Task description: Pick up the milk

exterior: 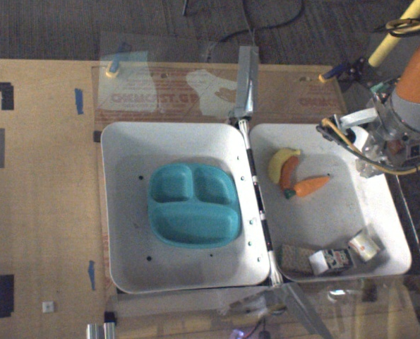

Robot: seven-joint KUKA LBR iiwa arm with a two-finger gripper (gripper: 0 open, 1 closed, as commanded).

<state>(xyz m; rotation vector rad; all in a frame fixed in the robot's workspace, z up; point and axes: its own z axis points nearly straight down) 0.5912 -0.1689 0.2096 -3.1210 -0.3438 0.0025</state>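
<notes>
The milk [331,260] is a small white and dark carton lying on its side near the front edge of the right bin [379,210]. My gripper [373,152] hangs over the right bin's far right corner, below the orange band of the arm and wrapped in cables. It is well away from the milk, which lies toward the front of the bin, and it holds nothing that I can see.
A white can [365,245] lies just right of the milk, and a dark flat packet [296,257] just left of it. A banana [281,162] and an orange carrot [310,186] lie in the right bin's far half. A teal divided plate [193,204] sits in the left bin [125,189].
</notes>
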